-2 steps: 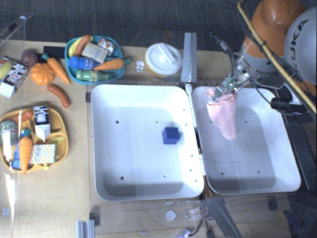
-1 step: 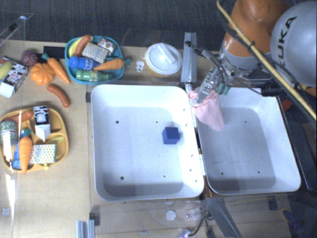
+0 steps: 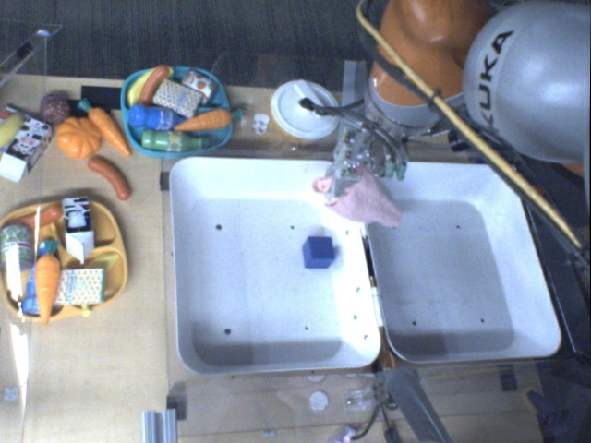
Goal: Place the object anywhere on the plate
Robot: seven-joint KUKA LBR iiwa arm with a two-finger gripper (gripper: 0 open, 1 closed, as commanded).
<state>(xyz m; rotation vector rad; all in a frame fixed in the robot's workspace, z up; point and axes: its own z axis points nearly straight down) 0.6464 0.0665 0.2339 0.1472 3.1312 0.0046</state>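
Nearest me, a blue cube [image 3: 319, 252] lies loose in the left bin [image 3: 199, 340]. Farther back, I see the gripper [image 3: 355, 178] clenched on a pink cloth-like object [image 3: 369, 204] above the bins' divider. Placement remains undone; I cannot identify a plate.

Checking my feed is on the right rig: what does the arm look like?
The arm is a bulky grey casing marked KUKA in black, with a glossy orange band above the wrist. A tan cable runs along it. The gripper is small, metallic, with green and dark parts.
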